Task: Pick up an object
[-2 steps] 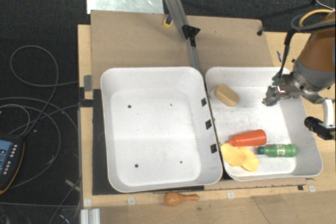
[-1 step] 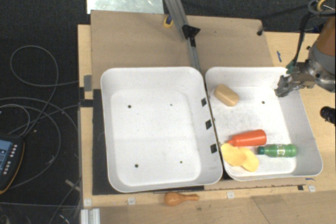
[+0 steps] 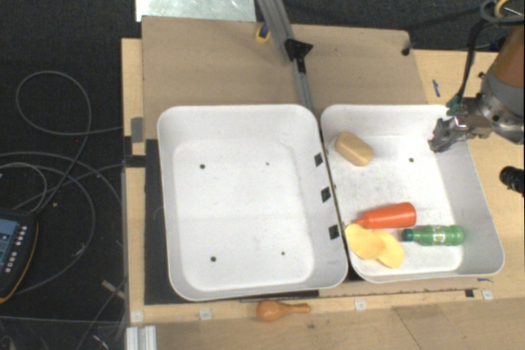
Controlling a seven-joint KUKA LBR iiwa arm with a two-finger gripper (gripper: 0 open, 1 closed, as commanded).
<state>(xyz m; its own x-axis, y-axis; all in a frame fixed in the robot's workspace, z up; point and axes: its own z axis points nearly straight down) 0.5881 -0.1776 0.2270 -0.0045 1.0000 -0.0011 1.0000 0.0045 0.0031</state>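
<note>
The right bin (image 3: 410,120) holds a tan block (image 3: 353,149) near its back left, an orange carrot-shaped piece (image 3: 387,216), a green bottle (image 3: 434,236) and a yellow floppy piece (image 3: 374,246) toward its front. My gripper (image 3: 444,136) hangs over the right bin's far right side, above the bare floor, well apart from all of these. I see nothing between its fingers.
The left bin (image 3: 238,201) lies beside the right one, with black clips along the shared wall. A small brown pear-shaped object (image 3: 280,309) lies on the bench in front of the bins. A grey pole (image 3: 275,4) slants in from the back.
</note>
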